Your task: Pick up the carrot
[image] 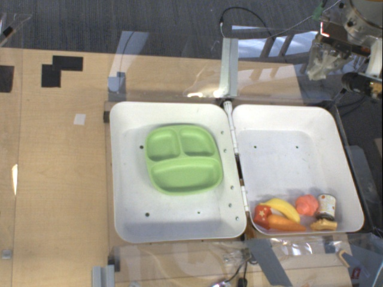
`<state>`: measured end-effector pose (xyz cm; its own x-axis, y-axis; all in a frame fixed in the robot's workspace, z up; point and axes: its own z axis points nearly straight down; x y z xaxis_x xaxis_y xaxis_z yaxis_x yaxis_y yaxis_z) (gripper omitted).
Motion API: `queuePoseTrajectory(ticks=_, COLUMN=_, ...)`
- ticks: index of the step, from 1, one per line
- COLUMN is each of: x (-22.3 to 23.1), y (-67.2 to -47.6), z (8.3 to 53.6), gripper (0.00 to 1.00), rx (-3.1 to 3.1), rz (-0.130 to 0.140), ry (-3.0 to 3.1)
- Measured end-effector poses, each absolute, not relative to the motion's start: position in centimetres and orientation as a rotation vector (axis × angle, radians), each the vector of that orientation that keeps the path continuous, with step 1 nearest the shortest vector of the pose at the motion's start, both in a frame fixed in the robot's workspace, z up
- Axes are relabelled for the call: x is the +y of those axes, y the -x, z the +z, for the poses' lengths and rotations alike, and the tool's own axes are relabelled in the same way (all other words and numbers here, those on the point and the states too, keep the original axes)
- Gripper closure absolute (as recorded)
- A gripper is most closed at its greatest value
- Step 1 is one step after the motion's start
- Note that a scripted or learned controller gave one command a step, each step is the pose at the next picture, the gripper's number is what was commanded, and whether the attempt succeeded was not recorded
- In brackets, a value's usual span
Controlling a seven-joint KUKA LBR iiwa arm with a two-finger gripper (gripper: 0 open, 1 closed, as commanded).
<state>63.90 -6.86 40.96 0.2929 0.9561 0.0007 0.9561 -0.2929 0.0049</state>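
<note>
Gripper [323,61] hangs high at the far right corner, well away from the food.

Whether it's apart or together, I can't tell. Down in the right bin [287,130], near corner, the carrot [284,223] lies flat, touching a banana [282,208] and a red pepper [261,213], with a peach [307,204] close by. Looks light, stiff, slick; grab mid-length, across its width.

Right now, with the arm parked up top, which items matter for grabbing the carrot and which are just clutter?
For the job:
carrot, front edge of the right bin
end effector, above the bin's far corner

Lying about:
banana
red pepper
peach
small can
green divided plate, left bin
</note>
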Motion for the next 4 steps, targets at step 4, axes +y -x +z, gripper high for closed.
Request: queuePoseTrajectory(ticks=4, x=-4.0, y=-61.7, z=18.5, gripper=1.0, rx=1.847, rz=0.003, ry=-2.541)
